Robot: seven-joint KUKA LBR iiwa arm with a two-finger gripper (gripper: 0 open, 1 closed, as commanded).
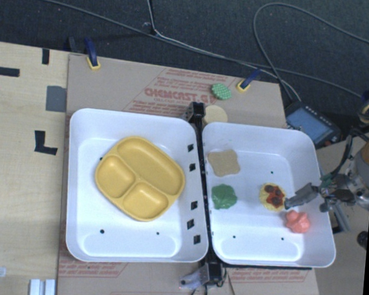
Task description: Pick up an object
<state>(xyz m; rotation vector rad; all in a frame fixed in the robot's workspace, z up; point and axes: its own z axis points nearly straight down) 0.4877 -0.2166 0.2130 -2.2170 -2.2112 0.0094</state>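
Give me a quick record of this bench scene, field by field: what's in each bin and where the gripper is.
left bin: yellow divided plate, three compartments
right bin: tan flat piece, green lump, yellow and red toy food, pink lump
gripper: at the right bin's right side, tip beside the yellow and red toy food, above the pink lump
behind the bins: green dotted disc on the cardboard

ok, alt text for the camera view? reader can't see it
The tool reaches in from the right over the right bin, its tip beside a yellow-and-red item and above a pink item. That bin also holds a tan piece and a green piece. The left bin holds a yellow divided tray.
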